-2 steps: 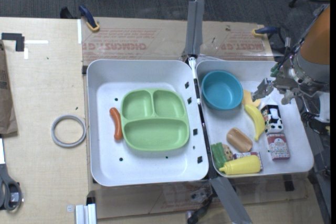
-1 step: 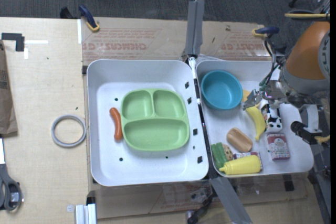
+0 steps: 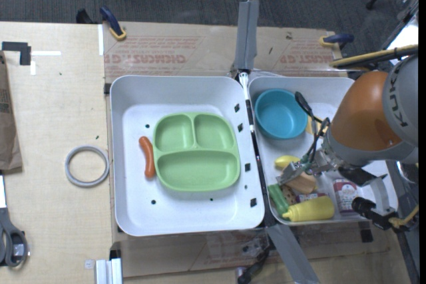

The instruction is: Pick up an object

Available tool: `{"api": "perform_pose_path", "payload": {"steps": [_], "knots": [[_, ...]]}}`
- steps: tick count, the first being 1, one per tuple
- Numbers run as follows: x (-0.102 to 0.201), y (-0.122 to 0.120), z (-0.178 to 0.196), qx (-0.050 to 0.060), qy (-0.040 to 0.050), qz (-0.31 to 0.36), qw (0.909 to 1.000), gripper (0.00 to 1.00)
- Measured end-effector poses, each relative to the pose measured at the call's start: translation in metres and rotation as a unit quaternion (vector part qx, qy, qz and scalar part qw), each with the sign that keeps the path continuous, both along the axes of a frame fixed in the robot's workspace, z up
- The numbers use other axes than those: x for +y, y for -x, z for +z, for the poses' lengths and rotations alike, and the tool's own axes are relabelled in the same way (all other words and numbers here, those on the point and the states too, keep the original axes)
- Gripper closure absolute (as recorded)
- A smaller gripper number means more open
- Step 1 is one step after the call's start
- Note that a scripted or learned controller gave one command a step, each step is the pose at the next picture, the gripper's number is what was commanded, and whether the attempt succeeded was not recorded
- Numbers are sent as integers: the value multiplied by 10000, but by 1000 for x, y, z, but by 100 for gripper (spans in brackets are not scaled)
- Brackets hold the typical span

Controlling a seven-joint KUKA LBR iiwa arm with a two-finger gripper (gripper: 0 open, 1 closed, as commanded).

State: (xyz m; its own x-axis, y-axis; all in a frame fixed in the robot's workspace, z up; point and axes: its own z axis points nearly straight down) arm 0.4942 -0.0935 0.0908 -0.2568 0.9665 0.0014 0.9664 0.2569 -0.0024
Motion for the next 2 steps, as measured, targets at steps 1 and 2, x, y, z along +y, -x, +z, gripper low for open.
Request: {"api": "perform_pose_path", "payload": {"steps": [1,2], "knots": [[-2,0,9,-3,2,-27,10000,100],[43,-36,136,-6,13,-537,9986,100]]}}
